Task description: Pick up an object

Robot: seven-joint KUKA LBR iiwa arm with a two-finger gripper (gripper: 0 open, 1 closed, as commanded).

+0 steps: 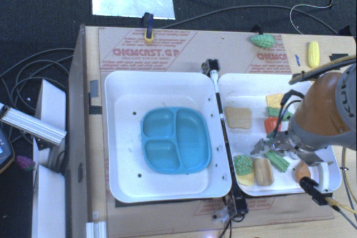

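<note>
Nearest the camera, at about five o'clock in the right bin [245, 189], a brown bread roll [263, 171] lies beside a green dotted ball [242, 164] resting on a yellow piece [246, 178], with an orange piece [302, 170] at the bin's four o'clock. Just above them the jaws [266, 146] hang low over a green stick [277, 161]; whether they are parted or closed I cannot tell, and nothing shows held between them. The stick looks the likeliest target, so the move probably calls for centring over it, straddling its narrow width and descending straight, clear of the roll and ball crowding its nine o'clock side. Farther back sit a tan slice of toast [239, 117], a red piece [270, 125] and a yellow block [274, 101]. The left bin [122, 136] holds a blue divided plate [175, 139]. At twelve o'clock on the bench [223, 47] lie a green ball [263, 40] and a yellow banana [314, 54].
</note>
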